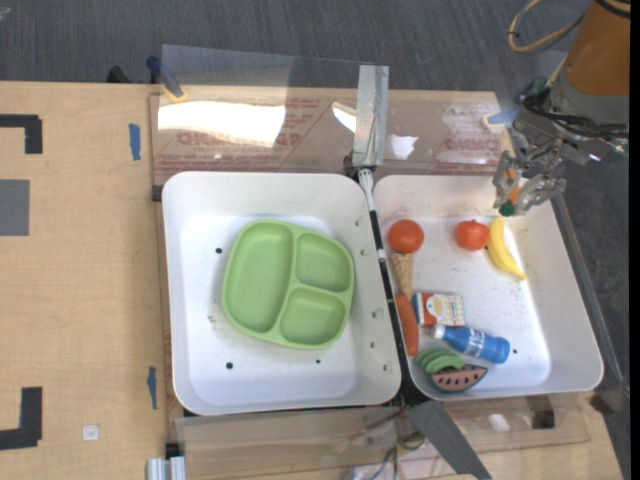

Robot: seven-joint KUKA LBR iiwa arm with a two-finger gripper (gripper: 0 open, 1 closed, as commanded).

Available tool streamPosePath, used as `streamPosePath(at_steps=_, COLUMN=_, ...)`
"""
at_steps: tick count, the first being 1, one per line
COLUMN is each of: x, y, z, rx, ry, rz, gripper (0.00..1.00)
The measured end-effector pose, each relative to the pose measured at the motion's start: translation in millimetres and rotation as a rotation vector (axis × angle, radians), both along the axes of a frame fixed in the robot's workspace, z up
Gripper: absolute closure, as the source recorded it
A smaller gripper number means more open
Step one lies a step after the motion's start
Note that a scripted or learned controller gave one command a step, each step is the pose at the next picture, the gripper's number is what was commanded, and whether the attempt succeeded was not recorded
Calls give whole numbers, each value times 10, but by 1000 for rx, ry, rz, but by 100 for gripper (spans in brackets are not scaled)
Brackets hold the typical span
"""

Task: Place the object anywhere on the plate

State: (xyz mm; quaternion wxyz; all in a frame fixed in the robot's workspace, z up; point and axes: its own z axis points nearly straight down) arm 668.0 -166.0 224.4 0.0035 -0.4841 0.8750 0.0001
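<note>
A green plate [262,280] with three compartments lies in the left bin [190,268], and nothing rests on it. My gripper [522,188] hangs over the back right corner of the right bin [560,318], just above the top end of a yellow banana [505,249]. A small red tomato [471,234] lies just left of the banana. Nothing is seen held in the gripper.
The right bin also holds a second red tomato [405,235], a cone [401,267], an orange carrot [408,326], a small packet [441,308], a blue bottle [478,344] and a watermelon slice [455,376]. A clear upright panel [370,118] stands behind the bins.
</note>
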Motion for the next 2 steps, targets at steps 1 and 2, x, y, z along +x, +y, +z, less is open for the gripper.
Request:
streamPosePath(at_steps=1, x=8, y=738, z=293, rx=-1, ry=-6, rz=195, gripper=100)
streamPosePath(at_steps=2, x=-13, y=1630, z=-80, rx=2, ry=6, rz=317, gripper=100)
